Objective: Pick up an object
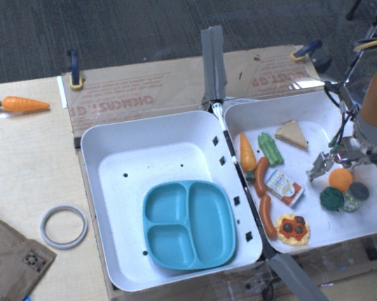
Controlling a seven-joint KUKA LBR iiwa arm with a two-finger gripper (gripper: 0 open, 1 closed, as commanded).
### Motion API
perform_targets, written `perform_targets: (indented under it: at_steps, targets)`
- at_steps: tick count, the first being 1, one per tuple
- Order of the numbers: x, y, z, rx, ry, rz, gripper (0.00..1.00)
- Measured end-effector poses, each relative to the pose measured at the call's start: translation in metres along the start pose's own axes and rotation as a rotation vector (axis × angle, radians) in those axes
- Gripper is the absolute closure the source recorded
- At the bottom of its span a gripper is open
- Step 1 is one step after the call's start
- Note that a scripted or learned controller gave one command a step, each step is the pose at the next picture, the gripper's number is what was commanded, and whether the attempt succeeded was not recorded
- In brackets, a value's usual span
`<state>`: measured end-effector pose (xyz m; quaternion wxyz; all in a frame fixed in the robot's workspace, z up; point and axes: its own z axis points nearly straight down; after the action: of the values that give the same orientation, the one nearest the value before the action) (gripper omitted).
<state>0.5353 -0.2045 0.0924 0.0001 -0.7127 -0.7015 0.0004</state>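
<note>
Camera view — two bins (113, 215), two sausages (261, 174), one orange (340, 179); fingers (322, 164) state unclear.

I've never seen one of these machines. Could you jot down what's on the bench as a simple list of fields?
left bin: holds a blue divided plate
right bin: toy foods, including an orange ball, two sausages, a pizza slice, a small carton
claw: low in the right bin, beside the orange ball
outside the bins: a toy carrot, a tape ring
</note>
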Motion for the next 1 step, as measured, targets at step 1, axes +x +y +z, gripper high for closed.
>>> perform_targets:
  at_steps: [1]
  targets:
    - [0.0497, 0.0013, -0.1578, -0.001, -0.001, 0.067, 0.0]
